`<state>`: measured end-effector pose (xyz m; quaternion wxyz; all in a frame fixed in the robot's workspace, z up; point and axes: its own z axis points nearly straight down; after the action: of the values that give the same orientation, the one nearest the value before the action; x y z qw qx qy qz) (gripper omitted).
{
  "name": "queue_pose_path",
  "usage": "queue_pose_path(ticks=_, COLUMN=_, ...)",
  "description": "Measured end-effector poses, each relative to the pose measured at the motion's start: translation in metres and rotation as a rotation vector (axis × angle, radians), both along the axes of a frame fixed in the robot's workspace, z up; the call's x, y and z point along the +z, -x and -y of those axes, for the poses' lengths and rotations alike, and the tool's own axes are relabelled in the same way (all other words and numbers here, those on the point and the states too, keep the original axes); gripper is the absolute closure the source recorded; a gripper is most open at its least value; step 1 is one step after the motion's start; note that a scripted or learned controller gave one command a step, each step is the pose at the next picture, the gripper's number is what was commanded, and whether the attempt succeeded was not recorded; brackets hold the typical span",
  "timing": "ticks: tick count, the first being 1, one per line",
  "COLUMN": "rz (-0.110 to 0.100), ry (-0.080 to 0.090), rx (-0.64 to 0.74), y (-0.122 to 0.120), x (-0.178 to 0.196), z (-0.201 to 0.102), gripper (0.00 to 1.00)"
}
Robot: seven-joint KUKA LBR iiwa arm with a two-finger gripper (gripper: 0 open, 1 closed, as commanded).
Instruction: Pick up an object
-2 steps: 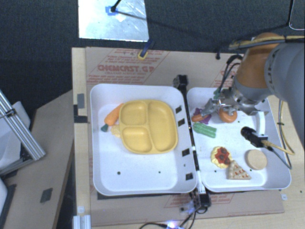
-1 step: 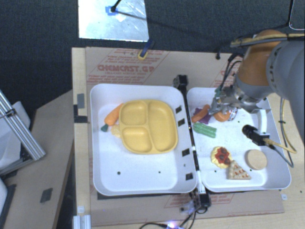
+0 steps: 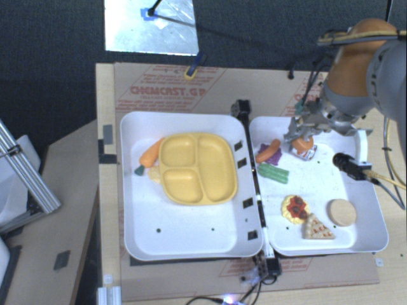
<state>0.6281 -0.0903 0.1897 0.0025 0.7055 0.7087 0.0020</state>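
End effector (image 3: 300, 135) poised directly over a small orange-and-white object (image 3: 303, 148) in the right bin (image 3: 369, 234); finger opening indeterminate, object partly hidden beneath it.

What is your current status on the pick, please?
Gripper low over the right bin, at an orange-and-white object. Grasp not confirmed. Hot dog and green piece lie close beside it.

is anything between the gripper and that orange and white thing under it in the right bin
Nothing visible. The gripper is right over the orange and white item at the back of the right bin. The hot dog lies just to its left, apart.
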Motion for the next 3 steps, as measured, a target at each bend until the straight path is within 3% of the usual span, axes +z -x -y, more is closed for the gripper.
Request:
queue_pose_path(ticks=1, rz=0.000, ry=0.000, rx=0.001, y=-0.001, x=0.038, z=0.000, gripper=1.00)
queue_pose_path(ticks=3, rz=-0.006, ry=-0.003, rx=0.005, y=0.016, x=0.031, z=-0.093, gripper=1.00)
